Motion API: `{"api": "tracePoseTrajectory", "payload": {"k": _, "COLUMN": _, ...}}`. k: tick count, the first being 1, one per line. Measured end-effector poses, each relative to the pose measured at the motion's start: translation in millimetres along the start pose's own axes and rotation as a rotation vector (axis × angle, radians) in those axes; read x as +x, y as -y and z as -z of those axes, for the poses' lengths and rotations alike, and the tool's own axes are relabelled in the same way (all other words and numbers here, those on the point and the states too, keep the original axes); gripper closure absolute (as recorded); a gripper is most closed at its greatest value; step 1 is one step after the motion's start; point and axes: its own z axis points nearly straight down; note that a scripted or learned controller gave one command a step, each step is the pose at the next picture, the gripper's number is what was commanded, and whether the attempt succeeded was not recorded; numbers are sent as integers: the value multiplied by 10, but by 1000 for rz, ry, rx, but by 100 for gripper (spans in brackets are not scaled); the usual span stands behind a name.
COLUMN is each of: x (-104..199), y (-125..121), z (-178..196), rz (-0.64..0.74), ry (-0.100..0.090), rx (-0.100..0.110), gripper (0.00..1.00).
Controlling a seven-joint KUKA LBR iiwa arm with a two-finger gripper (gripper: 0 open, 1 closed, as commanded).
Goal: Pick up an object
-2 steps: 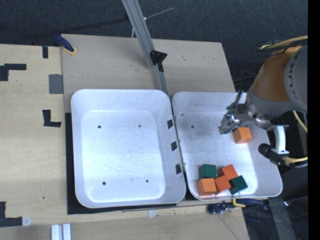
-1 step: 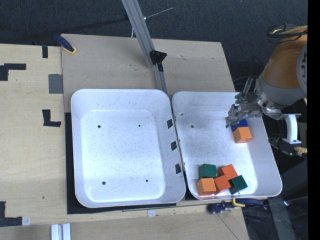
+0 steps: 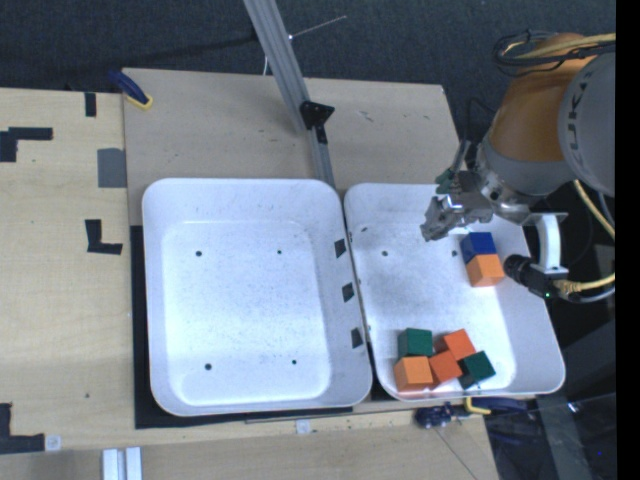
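A blue block (image 3: 479, 242) and an orange block (image 3: 486, 269) sat touching each other in the right bin (image 3: 400, 298), just beside the hand (image 3: 440, 223) on its right. These 2 looked like the easiest things to pick, because they were the closest. The hand hung over the top part of that bin, a little to their left. It was too small and dark to tell how wide it was open, and no block showed in its grip.

Farther below the hand, near the bin's bottom edge, 5 more blocks lay bunched together: 2 green ones (image 3: 415, 343) and 3 orange ones (image 3: 413, 372). They were packed tight, so they would likely be harder to pinch.

The left bin (image 3: 240, 298) sat well away on the hand's left. Both bins rested on the table (image 3: 220, 118), side by side and touching.
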Motion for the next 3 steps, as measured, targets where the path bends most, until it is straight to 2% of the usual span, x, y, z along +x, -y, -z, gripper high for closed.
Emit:
{"api": "tracePoseTrajectory", "payload": {"k": 1, "x": 620, "y": -165, "z": -8, "rz": 1, "ry": -1, "rx": 1, "gripper": 100}}
{"api": "tracePoseTrajectory", "payload": {"k": 3, "x": 1724, "y": -276, "z": -156, "rz": 0, "ry": 1, "rx": 2, "gripper": 100}}
